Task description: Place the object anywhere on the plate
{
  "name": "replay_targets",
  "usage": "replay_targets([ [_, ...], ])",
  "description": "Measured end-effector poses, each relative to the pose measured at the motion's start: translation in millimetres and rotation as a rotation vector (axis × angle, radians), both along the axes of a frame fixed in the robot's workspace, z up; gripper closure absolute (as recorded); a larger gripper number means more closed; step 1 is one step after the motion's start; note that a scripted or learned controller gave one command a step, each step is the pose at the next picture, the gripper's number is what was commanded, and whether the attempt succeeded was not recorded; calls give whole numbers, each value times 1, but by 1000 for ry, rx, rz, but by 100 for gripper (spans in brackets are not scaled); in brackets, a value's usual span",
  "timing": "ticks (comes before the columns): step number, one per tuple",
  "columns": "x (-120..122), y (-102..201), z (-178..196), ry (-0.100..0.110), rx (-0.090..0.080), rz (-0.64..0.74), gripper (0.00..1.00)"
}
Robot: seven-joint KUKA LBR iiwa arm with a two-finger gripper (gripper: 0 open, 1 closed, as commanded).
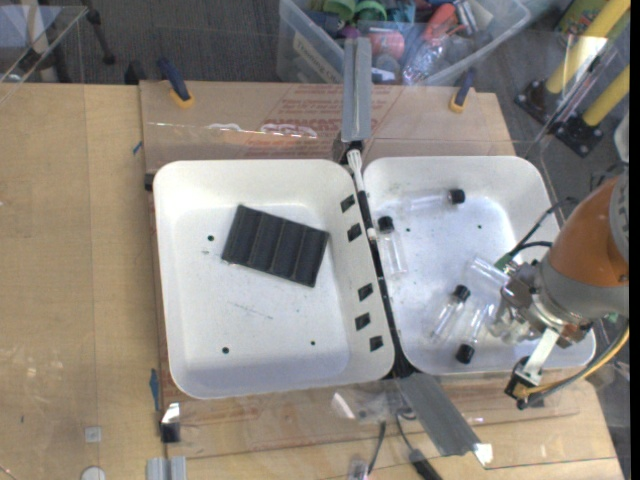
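Wooden tabletop [70, 268] carries two shallow white bins side by side. Going from the left, the left bin [190, 358] holds a dark ribbed rectangular slab [275, 245], lying flat and slightly skewed, its long axis running from upper left to lower right; this is judged to be the plate the task names. A strip of black clips marks the divider [362, 268] where the bins meet. The right bin [500, 183] holds several clear vials with black caps: one vial [432, 201] near the far wall, one [390, 243] just beside the divider, and a cluster of vials [462, 318] near the front right. The arm [590, 258], grey with an orange band, reaches in from the right, and its end effector [512, 308] sits low over that cluster, touching or nearly touching the closest vials. Whether it is open, closed or gripping a vial cannot be told, since clear plastic and metal blur together there. The relation that matters: the slab lies well apart to the left of the end effector, across the divider, so any carried vial would have to travel leftward and slightly toward the far side.
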State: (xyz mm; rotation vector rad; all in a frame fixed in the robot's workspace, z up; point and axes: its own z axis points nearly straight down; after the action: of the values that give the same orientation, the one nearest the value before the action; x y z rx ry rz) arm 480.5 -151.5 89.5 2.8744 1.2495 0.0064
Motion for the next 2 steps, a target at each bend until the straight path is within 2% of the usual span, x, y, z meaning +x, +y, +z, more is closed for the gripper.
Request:
replay_targets([
  [1,3,48,1,-8,1,-180,100],
  [2,-1,62,283,8,6,-613,100],
])
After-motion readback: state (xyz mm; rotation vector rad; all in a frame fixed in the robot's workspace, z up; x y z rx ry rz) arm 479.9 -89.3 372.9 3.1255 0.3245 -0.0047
